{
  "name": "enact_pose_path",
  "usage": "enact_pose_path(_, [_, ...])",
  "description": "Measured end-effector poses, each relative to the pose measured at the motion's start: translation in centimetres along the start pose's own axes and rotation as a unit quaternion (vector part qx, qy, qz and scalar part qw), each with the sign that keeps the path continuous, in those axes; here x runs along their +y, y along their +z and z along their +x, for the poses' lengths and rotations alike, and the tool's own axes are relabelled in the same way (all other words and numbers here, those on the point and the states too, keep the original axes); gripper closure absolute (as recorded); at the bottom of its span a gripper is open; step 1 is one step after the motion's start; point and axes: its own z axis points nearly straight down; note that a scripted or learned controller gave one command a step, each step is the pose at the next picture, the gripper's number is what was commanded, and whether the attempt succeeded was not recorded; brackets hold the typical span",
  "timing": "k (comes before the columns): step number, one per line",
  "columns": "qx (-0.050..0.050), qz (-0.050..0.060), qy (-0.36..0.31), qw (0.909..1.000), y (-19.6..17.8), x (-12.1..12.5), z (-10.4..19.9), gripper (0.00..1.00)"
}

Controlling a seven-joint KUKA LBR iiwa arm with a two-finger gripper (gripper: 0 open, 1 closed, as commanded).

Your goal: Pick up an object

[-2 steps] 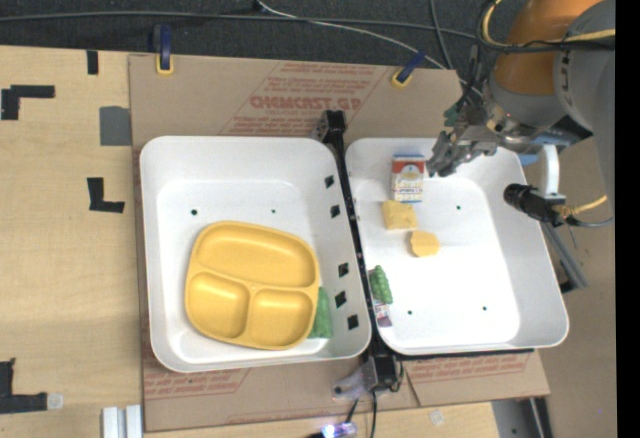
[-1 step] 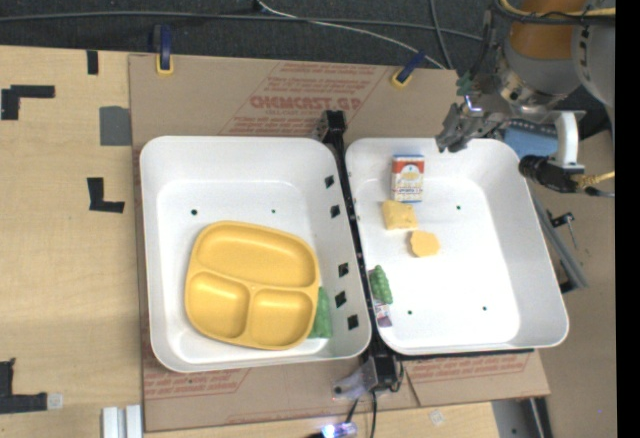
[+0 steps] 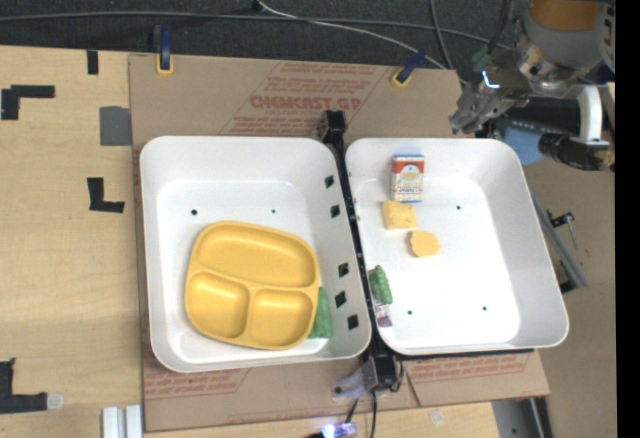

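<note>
We cannot tell the state of the gripper (image 3: 478,114), a dark blur above the right bin's (image 3: 500,321) far edge. Far left of it, the yellow divided tray (image 3: 252,284) half hides a green item (image 3: 321,314). Nearer, a small carton (image 3: 407,177) stands upright.

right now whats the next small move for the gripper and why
Probably bring the gripper in over the right bin toward the small carton. The gripper sits outside the bin's far right corner, above nothing pickable, and the carton is the nearest item, standing apart from the yellow chunk below it.
</note>
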Motion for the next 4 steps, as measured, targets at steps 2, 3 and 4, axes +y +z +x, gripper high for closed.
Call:
enact_pose_path(2, [0.001, 0.004, -0.001, 1.0000, 2.1, -4.2, 9.5, 1.00])
enact_pose_path(3, [0.001, 0.005, -0.002, 1.0000, 4.3, -6.3, 14.6, 1.00])
enact_pose_path(4, [0.000, 0.005, -0.002, 1.0000, 6.1, -8.1, 20.2, 1.00])
